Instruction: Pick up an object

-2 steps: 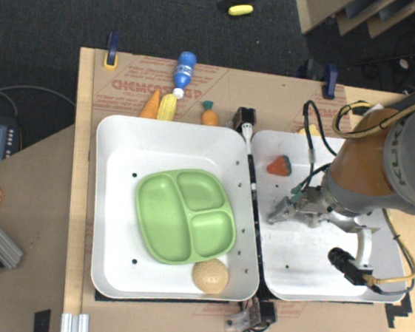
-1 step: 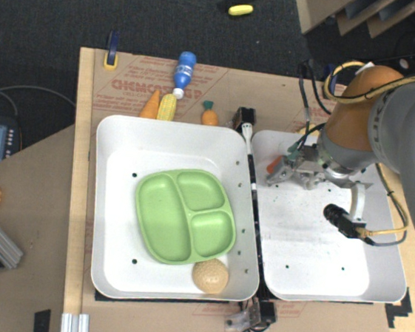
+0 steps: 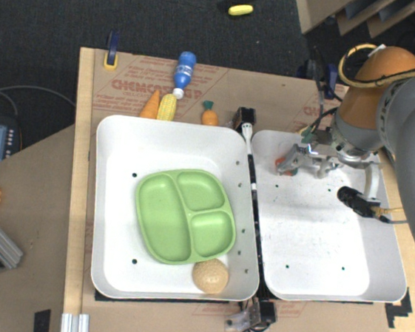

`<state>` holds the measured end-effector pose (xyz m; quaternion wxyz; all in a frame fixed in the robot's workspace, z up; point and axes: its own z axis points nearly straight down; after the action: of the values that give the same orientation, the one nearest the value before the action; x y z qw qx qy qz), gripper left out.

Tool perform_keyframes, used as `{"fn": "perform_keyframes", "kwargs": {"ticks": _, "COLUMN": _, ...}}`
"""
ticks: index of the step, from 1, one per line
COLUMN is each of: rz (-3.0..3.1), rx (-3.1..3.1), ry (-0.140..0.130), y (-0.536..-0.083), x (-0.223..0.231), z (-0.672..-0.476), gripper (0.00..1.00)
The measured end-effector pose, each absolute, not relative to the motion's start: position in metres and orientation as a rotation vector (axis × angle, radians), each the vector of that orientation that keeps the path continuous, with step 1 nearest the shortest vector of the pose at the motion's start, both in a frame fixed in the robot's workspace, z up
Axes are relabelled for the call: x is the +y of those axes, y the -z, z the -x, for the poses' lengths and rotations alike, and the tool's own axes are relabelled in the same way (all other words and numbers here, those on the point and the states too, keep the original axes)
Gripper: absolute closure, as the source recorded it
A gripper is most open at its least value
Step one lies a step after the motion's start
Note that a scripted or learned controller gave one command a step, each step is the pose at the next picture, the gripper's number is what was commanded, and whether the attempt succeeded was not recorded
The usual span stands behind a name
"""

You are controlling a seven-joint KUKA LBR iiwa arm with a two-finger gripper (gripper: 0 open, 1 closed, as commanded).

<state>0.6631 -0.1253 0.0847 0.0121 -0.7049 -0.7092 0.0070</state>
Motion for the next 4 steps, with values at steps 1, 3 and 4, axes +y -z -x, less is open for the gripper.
{"fn": "perform_keyframes", "kwargs": {"ticks": 1, "rz": 2.217, "rx": -2.211, "ry": -0.008, "y": -0.084, "x": -0.096, "z": -0.553, "gripper": 0.00}}
{"fn": "perform_keyframes", "kwargs": {"ticks": 3, "rz": 2.224, "rx": -2.216, "ry": -0.004, "y": -0.085, "x": -0.170, "z": -0.635, "gripper": 0.00}}
{"fn": "perform_keyframes", "kwargs": {"ticks": 4, "rz": 2.199, "rx": -2.198, "ry": 0.001, "y": -0.085, "x": -0.219, "z": -0.665, "gripper": 0.00}}
